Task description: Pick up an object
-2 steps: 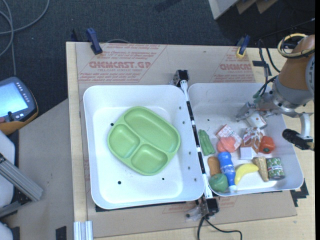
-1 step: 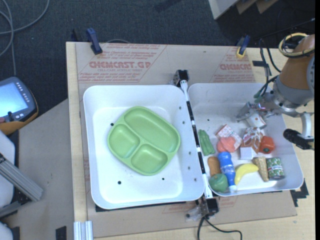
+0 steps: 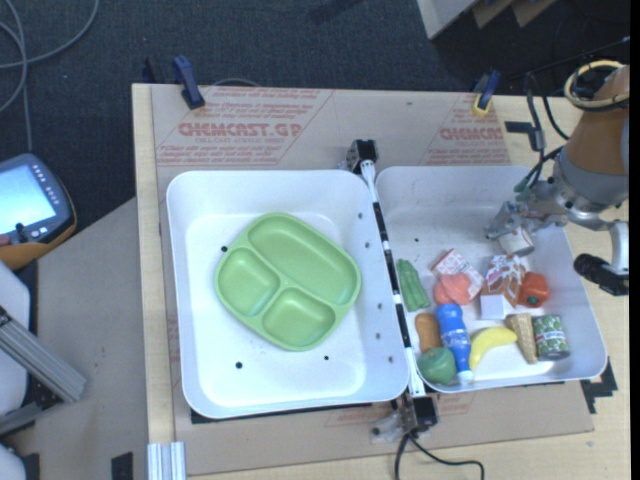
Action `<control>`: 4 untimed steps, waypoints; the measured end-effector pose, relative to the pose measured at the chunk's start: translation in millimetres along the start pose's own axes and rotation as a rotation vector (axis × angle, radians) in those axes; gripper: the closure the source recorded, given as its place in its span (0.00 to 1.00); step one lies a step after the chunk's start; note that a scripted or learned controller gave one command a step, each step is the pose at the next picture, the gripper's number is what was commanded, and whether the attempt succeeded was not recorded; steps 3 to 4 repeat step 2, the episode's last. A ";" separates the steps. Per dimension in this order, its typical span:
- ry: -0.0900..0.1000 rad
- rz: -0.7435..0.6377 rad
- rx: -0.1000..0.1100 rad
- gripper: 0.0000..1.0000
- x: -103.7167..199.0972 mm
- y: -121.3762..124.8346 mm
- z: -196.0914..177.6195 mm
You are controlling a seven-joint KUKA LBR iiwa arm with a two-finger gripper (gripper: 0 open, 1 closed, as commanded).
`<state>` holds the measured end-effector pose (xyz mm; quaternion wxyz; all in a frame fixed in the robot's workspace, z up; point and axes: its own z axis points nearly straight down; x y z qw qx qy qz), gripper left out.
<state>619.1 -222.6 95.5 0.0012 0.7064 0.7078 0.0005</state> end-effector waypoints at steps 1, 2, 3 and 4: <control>0.001 -0.005 0.002 1.00 71.1 49.7 10.9; 0.002 -0.003 0.004 1.00 124.6 48.2 9.7; 0.002 -0.003 0.004 1.00 124.6 48.2 9.7; 0.002 -0.003 0.004 1.00 124.6 48.2 9.7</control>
